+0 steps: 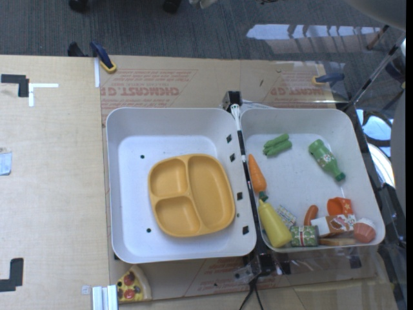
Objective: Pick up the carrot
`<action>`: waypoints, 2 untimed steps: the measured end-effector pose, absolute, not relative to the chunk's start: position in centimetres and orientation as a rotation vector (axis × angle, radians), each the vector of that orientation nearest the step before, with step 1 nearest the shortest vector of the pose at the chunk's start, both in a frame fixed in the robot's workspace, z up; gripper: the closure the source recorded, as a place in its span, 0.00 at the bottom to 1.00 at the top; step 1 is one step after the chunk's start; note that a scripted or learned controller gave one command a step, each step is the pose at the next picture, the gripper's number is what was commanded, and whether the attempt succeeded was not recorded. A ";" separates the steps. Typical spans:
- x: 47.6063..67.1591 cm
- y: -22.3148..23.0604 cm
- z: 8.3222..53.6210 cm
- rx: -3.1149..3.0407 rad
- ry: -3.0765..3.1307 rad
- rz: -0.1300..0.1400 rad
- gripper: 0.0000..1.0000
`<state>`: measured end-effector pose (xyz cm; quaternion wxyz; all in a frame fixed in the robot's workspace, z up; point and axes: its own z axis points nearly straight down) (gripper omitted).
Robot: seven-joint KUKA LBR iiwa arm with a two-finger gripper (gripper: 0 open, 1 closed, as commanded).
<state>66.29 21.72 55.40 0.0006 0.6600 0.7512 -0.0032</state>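
The carrot [257,173] is orange and tapered, lying along the left wall of the right bin [293,117], its tip pointing toward the back. Just in front of it stands a yellow bottle [273,225].
The left bin [122,173] holds a yellow divided plate [191,194]. In the right bin lie green pea pods [277,145], a green bottle [326,159], and several small food items [332,228] heaped in the front right corner. A toy pizza slice [129,286] lies on the bench in front of the left bin.
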 end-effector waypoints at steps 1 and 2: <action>66.3 21.7 55.4 2.073 2.360 -0.011 0.00; 66.4 21.7 56.2 2.071 2.358 -0.007 1.00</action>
